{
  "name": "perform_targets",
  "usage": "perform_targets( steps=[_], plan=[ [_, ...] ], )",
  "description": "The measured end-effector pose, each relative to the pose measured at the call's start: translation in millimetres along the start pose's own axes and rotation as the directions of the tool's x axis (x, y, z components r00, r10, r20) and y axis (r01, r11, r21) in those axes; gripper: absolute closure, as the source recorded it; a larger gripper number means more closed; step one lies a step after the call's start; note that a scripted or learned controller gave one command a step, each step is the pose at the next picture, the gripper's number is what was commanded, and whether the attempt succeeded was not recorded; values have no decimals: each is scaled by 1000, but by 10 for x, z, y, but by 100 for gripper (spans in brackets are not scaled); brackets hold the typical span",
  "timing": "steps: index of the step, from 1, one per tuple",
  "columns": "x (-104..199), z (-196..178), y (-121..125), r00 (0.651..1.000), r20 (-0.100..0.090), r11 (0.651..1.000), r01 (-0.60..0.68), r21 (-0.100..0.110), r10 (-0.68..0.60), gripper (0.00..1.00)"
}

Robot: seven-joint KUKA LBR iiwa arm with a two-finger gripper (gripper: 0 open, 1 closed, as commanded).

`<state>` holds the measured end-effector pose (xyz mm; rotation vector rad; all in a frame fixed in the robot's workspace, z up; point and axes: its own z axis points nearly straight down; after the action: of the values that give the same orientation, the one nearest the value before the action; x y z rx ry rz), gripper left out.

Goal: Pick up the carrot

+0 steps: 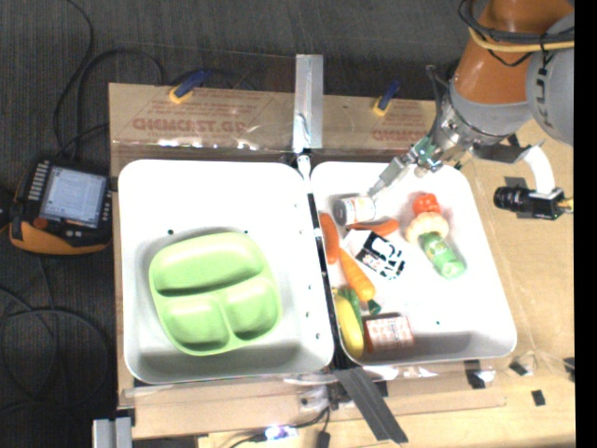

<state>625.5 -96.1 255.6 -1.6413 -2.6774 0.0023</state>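
Dark carpet surrounds the bench [541, 287], where two white bins sit side by side. Nearest, in the left bin [131, 250], lies a green divided tray [215, 292]. The right bin [485, 297] holds a clutter along its left wall — a brown packet [387, 331], a yellow item [348, 323], then the carrot [353, 271], slanting away from the near side. Farther off stands a small can [354, 210]. Just beyond it, over the bin's far part, hangs the hand [387, 177]; whether it is open I cannot tell.
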Motion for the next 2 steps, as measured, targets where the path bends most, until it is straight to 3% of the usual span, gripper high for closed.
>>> perform_targets(
  steps=[1,2],
  plan=[
    [605,751,-440,987,-3,987,159,2,-159,0],
    [1042,749,-1009,951,-4,951,308,2,-308,0]
  ],
)
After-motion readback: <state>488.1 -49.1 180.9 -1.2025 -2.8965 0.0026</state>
